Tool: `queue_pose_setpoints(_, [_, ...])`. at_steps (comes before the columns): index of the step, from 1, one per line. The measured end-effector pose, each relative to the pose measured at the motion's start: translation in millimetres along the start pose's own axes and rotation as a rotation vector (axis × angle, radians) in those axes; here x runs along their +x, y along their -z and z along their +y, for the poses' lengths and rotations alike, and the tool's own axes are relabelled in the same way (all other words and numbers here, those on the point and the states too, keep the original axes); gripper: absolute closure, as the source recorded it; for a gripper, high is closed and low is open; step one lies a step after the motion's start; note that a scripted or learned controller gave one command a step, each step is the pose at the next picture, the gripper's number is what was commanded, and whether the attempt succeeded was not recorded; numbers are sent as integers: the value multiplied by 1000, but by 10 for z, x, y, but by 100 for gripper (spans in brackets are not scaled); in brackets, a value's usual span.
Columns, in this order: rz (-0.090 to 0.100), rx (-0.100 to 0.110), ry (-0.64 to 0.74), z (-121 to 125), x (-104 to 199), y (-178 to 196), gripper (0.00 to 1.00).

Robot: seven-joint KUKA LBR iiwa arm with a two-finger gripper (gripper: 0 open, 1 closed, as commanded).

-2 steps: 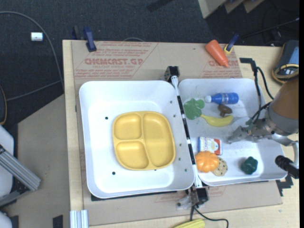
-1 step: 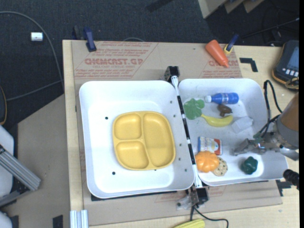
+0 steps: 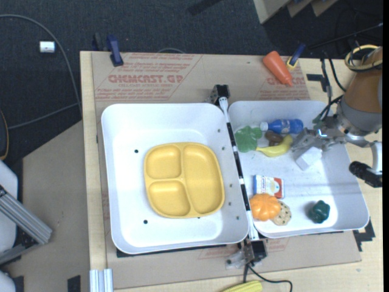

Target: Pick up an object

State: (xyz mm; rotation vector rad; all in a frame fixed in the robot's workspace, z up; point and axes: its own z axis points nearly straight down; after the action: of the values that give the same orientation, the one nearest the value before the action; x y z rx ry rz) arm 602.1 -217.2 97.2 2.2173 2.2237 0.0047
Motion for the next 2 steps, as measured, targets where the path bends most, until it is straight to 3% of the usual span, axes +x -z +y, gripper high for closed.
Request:
queue_pose_setpoints(1, [8,10,-1,-965,-25,-133,0])
queue_pose_setpoints(2, [-1,1,-1,-160,409,-123,0])
